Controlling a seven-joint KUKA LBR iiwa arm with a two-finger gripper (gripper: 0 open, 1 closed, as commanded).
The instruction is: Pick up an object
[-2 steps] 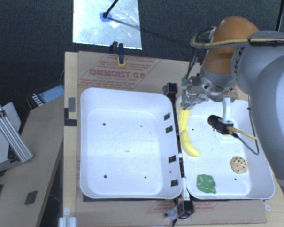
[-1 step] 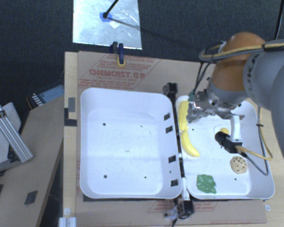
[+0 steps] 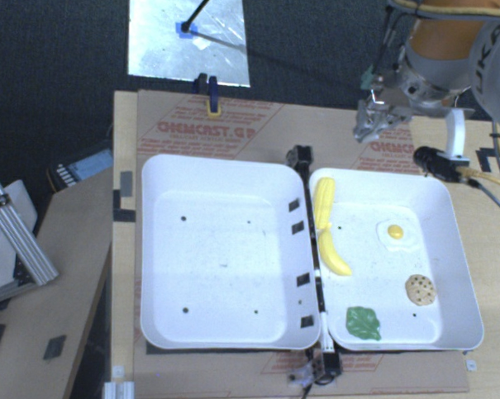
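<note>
My fingers (image 3: 370, 129) hang above the surface behind the right bin (image 3: 459, 237), arm cut off; can't tell their gap. Banana (image 3: 327, 227) hugs divider.

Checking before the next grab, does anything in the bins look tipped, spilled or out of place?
Nothing stands out. The banana, fried egg, cookie and green leaf lie apart in the right bin. The gripper hangs above the bench behind that bin.
</note>
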